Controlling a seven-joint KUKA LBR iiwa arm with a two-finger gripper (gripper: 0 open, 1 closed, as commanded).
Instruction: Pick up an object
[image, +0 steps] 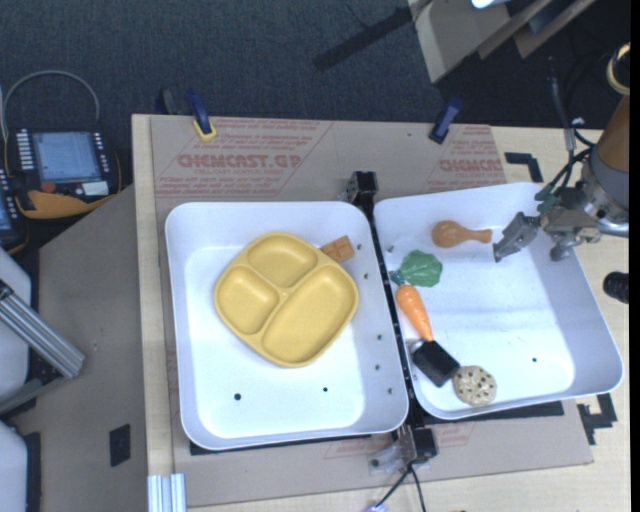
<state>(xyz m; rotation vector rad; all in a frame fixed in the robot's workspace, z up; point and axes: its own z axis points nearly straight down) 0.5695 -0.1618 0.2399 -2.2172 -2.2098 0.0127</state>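
Camera view: left bin (200, 400) holds yellow divided plate (287, 297), small brown block (338, 248) touching its upper right edge. Right bin (560, 350): green leafy piece (418, 268), carrot (414, 311) below it, black block (434, 361), cookie (474, 384) touching it, brown drumstick (458, 235) near top. Gripper (535, 242) right of drumstick, fingers spread apart, nothing between them.

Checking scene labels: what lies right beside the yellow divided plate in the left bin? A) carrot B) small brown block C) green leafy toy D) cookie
B: a small brown block sits at the upper right edge of the yellow divided plate in the left bin; the other three lie in the right bin.
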